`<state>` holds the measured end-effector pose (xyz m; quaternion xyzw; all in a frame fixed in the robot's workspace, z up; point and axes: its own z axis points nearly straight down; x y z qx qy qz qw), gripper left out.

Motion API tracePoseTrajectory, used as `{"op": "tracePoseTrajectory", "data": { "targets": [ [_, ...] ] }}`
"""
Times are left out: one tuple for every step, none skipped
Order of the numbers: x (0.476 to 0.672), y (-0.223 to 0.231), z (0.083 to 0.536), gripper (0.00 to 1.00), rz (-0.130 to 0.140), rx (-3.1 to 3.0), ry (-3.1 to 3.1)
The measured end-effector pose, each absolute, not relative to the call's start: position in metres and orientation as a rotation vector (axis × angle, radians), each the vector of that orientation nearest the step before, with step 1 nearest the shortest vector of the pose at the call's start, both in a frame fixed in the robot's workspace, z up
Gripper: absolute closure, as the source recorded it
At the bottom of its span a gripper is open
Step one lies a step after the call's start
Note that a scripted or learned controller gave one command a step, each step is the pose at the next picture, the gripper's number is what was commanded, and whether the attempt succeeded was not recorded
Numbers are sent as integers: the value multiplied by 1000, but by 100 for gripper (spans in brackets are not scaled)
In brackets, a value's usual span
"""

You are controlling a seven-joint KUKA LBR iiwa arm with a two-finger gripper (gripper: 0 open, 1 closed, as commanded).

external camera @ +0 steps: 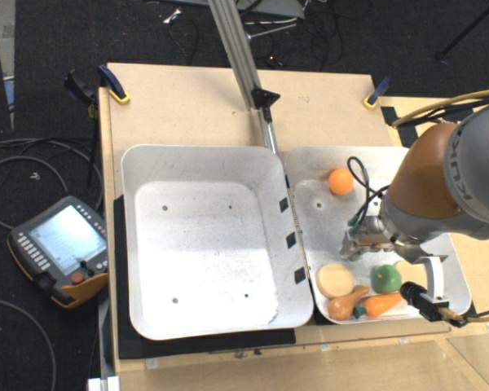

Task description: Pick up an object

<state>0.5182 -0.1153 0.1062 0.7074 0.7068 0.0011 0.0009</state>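
Note:
In the right bin lie an orange ball near the back, a pale yellow round piece, a green ball, an orange carrot-shaped toy and a tan gourd-shaped toy along the front. My gripper hangs low over the middle of this bin, just behind the yellow piece and the green ball. The wrist hides its tips. I see nothing held.
The left bin sits beside the right one, with a raised shared rim between them. A slanted metal pole crosses the back of the bench. A teach pendant lies on the floor at the left.

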Motion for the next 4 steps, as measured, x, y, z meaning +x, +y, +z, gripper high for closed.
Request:
{"op": "tracePoseTrajectory", "data": {
  "targets": [
    [521, -116, 149, 100, 4, 2216, 2222],
    [522, -124, 194, 100, 4, 2216, 2221],
    [523, -121, 257, 100, 5, 2214, 2222],
    [514, -73, 250, 100, 0, 2215, 2231]
  ]
}}
